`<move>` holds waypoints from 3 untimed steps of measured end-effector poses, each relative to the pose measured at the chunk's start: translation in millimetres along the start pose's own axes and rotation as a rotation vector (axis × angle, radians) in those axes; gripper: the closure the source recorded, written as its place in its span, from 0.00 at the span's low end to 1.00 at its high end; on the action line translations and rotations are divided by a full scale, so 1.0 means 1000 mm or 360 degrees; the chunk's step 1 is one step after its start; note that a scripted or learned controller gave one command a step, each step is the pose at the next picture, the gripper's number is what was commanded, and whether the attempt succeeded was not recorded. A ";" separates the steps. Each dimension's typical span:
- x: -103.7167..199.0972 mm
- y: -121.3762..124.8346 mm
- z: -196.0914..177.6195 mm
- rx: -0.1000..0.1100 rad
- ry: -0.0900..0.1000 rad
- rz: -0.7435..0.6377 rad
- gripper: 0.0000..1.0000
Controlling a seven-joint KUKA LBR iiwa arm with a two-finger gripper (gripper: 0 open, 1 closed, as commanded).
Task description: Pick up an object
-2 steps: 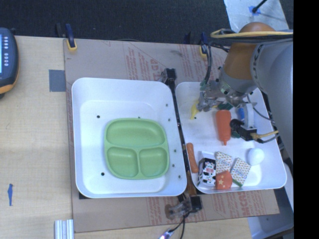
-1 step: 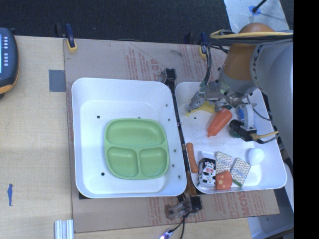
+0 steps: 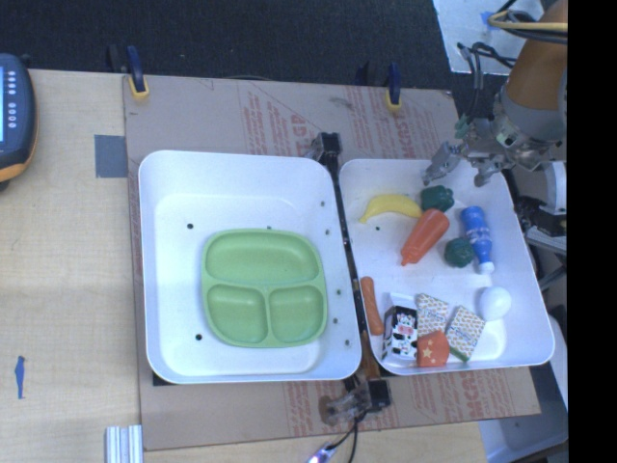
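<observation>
My gripper (image 3: 459, 169) hangs over the far edge of the right bin (image 3: 525, 258), its two fingers spread open with nothing between them. Just below it lie a dark green vegetable (image 3: 437, 198), a yellow banana (image 3: 389, 206) and an orange carrot (image 3: 424, 236). A blue bottle (image 3: 476, 236) and a second green piece (image 3: 459, 252) sit to the right of the carrot. Nearer the front are a white egg (image 3: 495, 303), a thin orange sausage (image 3: 369, 304), a cow-print carton (image 3: 401, 334), two patterned packets (image 3: 466, 328) and a red piece (image 3: 433, 348).
The left bin (image 3: 164, 258) holds a green divided plate (image 3: 263, 286). Clamps (image 3: 393, 83) pin the cardboard sheet at the back. A blue and orange device (image 3: 13, 114) sits at the far left of the bench.
</observation>
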State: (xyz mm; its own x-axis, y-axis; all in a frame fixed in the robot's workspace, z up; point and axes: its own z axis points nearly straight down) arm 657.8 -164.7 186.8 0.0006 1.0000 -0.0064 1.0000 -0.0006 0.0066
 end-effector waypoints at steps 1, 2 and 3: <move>0.007 -0.018 0.101 0.0031 0.0012 -0.0009 0.00; 0.056 -0.088 0.095 0.0028 0.0016 -0.0009 0.00; 0.052 -0.085 0.084 0.0020 0.0009 -0.0009 1.00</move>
